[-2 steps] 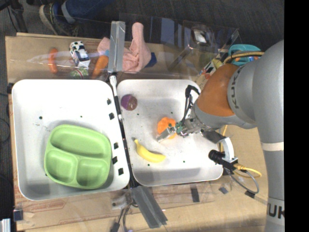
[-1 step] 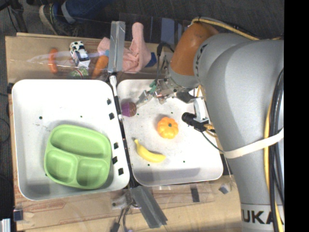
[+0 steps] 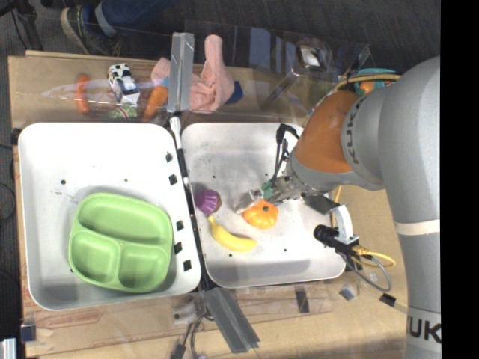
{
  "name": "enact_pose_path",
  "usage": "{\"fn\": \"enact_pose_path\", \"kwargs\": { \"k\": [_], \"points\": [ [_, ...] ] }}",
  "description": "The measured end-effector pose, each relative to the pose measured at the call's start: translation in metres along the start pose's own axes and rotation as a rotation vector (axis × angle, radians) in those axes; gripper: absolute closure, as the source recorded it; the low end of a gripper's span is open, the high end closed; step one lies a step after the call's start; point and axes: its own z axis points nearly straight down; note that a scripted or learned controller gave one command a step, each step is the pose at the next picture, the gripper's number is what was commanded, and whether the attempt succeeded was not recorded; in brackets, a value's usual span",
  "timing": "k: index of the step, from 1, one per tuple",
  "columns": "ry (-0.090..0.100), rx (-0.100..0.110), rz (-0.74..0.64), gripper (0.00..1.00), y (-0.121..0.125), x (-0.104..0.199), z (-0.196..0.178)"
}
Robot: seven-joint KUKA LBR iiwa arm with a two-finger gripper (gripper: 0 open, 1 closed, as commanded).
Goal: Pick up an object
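orange pumpkin toy [image 3: 261, 215] sits just below the end effector [image 3: 271, 191] in the right bin [image 3: 224, 148]; its grip can't be told. approach step; next, closing squarely on it.

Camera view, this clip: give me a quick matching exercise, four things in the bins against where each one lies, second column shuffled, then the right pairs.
Things:
1. green divided plate
2. banana
3. purple toy
4. orange pumpkin toy

Places:
A. right bin, close to the divider between the bins
B. left bin
C. right bin, just below the pincer
D. right bin, below the purple toy, toward the bin's near edge

Pairs: 1-B, 2-D, 3-A, 4-C
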Motion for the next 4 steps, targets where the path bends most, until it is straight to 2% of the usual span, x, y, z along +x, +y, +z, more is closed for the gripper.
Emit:
{"fn": "enact_pose_path", "kwargs": {
  "k": [1, 2, 3, 4],
  "points": [
    [0.0, 0.001, -0.005, 1.0, 0.001, 0.001, -0.009],
    [-0.001, -0.004, 0.186, 1.0, -0.025, 0.067, -0.196],
    [0.0, -0.003, 0.221, 1.0, -0.074, 0.029, 0.0],
    [-0.002, -0.004, 0.109, 1.0, -0.061, 0.079, -0.153]
  ]
}}
